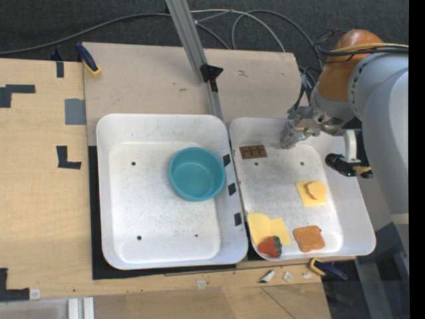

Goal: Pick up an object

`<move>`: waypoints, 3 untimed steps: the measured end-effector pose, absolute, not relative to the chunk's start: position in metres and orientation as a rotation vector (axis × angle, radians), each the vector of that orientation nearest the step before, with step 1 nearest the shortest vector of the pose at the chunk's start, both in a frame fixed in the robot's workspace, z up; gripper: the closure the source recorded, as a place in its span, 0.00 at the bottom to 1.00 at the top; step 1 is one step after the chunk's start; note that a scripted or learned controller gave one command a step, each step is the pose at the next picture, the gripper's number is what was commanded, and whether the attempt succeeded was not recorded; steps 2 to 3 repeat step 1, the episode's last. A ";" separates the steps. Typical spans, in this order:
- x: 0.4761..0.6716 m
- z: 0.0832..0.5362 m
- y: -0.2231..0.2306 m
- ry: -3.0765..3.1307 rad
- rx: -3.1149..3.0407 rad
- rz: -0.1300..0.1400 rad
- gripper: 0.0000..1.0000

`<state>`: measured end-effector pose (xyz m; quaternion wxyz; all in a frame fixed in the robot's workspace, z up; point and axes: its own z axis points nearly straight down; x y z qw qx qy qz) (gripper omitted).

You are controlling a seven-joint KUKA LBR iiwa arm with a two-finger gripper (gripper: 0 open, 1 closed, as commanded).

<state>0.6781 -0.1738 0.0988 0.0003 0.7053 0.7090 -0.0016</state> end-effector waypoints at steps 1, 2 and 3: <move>0.679 0.141 -0.173 2.221 2.218 0.003 1.00; 0.679 0.141 -0.173 2.221 2.218 0.003 1.00; 0.679 0.141 -0.173 2.221 2.218 0.003 1.00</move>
